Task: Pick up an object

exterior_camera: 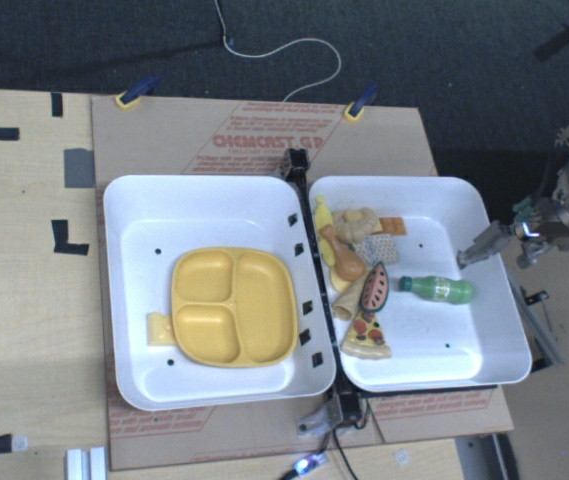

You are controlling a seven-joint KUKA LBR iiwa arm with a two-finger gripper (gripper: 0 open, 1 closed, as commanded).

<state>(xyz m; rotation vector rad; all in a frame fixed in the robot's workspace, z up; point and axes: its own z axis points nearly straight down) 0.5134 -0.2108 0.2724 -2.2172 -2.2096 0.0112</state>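
The right shallow white plastic bin (464, 203) has bare floor along its right half; small toy foods (356, 268) crowd its left wall, and a green plastic bottle (438, 289) lies mid-floor. A yellow divided plate (234, 305) covers the left white bin's (129, 268) middle.

My grey metal gripper (512, 236) shows at the edge: one slim grey finger, dark fittings, pale wrist.
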